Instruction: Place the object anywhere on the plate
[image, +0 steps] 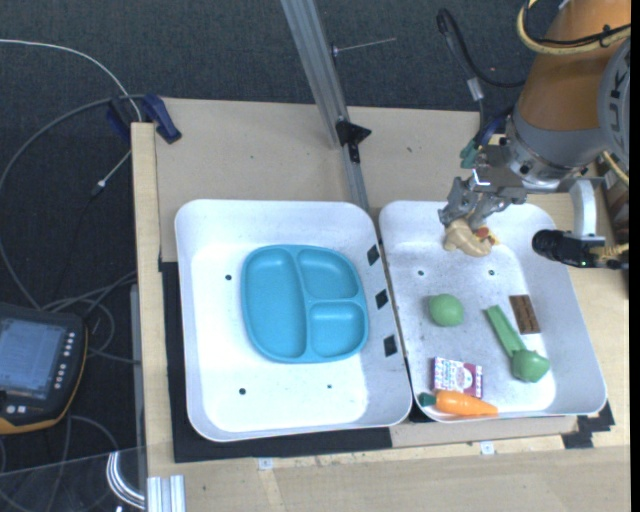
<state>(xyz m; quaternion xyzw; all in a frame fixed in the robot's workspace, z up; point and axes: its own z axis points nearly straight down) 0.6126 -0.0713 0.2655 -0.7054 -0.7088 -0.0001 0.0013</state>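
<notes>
Bins sit side by side on the bench (300, 120). The left bin (200, 400) holds a blue plate (303, 302) with three parts, in its middle. The right bin (570, 330) holds the small things. A tan toy (468, 238) lies near the far edge of the right bin. The end effector (478, 205) is right over the tan toy, touching its top, but I cannot tell if it is pinching the toy. A green ball (446, 309) sits in the middle of the right bin. A green scoop (517, 347) and a brown bar (524, 313) lie close to its right edge. A pink box (456, 376) and an orange carrot (465, 404) lie along its near edge.
</notes>
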